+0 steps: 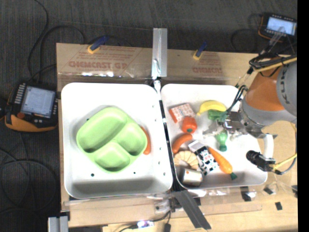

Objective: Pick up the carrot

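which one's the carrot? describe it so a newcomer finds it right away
Look in the right bin, toward its near edge. The carrot lies slanted beside the black-and-white cow-patterned box: a long tapered orange stick with a small green tip, slimmer than the rounder orange pieces nearby.

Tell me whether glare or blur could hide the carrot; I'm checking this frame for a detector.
Camera view: even, soft lighting; the white right bin is bright but not blown out; the carrot reads clearly, orange against white, with mild overall softness; the gripper region is cluttered and slightly blurred.
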`<state>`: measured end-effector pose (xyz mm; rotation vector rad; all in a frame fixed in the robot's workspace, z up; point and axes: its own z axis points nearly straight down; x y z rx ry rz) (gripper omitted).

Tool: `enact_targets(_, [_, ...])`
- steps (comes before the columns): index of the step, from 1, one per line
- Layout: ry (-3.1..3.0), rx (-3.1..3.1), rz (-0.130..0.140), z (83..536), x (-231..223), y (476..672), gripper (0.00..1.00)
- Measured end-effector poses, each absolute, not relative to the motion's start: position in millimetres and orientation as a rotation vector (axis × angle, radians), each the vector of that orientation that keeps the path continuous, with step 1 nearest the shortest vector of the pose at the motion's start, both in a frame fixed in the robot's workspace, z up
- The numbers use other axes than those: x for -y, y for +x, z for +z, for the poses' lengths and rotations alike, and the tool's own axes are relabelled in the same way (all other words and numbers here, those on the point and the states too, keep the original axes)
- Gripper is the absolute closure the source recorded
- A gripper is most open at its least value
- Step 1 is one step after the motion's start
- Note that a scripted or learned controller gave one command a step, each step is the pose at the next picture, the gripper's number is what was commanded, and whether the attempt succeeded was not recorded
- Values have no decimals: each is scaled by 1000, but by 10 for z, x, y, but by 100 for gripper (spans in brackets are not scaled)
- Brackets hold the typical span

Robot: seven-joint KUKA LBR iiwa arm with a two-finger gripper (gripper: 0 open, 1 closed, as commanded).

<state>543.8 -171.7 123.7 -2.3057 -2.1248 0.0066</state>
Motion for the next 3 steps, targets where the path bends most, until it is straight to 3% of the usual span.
enact_targets(1, [-2361,2087,-13,882,1810,4885,0])
enact_targets(2, [-2287,2149,-15,873,1993,5305,0])
enact_targets(3, [-2290,2150,-14,939,1998,5313,100])
